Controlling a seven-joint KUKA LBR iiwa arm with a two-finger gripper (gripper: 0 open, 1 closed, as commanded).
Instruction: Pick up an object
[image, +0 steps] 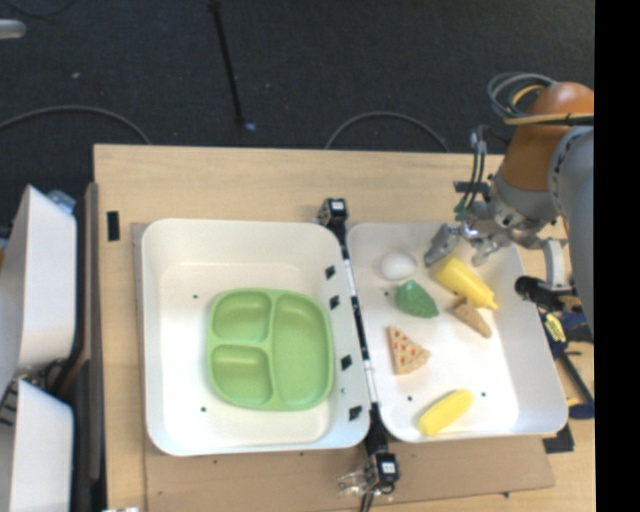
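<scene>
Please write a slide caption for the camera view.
Claw hovers above yellow toy in right bin; green tray in left bin.

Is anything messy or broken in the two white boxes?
Nothing stands out. The green tray lies flat in the left bin. The toy foods lie scattered but whole in the right bin, with the gripper above the upper yellow piece.

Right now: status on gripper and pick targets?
Gripper open, above right bin's far edge, holding nothing. Nearest: yellow piece, white egg. Nothing blocking them.
</scene>
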